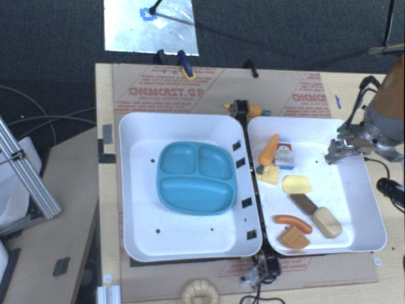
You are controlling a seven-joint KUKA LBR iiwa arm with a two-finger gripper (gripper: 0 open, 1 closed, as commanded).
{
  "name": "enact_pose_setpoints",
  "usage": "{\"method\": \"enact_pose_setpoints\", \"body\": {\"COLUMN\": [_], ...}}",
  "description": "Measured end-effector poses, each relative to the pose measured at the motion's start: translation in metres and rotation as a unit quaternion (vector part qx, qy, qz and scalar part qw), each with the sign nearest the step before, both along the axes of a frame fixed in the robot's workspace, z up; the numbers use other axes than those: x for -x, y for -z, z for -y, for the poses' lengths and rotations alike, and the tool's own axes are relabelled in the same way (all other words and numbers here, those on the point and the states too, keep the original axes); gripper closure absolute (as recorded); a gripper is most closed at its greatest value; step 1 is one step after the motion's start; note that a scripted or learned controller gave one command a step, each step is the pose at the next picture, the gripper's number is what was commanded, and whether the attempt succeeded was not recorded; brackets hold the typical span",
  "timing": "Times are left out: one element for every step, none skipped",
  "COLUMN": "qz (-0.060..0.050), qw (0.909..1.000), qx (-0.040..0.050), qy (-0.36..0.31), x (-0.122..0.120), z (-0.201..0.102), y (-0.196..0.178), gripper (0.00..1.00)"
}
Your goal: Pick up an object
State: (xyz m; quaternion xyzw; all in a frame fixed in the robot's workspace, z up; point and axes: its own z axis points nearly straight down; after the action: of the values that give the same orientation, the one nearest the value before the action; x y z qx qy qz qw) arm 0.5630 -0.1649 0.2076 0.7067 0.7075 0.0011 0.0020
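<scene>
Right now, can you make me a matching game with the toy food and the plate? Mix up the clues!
Things:
1. blue plate
2. carrot
3. hot dog
4. knife

Clues:
A. orange, near the top of the right bin
B. has a tan handle
C. alone in the left bin
D. red, just above the waffle

Pairs: 1-C, 2-A, 3-D, 4-B

Robotics lab, bench (158,84) with white bins (136,170), loose cables (38,116), aluminium framing (22,170)
</scene>
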Motion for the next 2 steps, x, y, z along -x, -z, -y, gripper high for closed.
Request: {"method": "enact_pose_setpoints", "body": {"qz": [0.000,0.000], "qw": [1.0000,1.0000], "qx": [-0.0003,-0.0005], "qy": [-0.001,-0.004], "x": [-0.001,-0.023], "z": [0.000,-0.054], "y": [-0.018,-0.013], "gripper": [1.00,1.00]}}
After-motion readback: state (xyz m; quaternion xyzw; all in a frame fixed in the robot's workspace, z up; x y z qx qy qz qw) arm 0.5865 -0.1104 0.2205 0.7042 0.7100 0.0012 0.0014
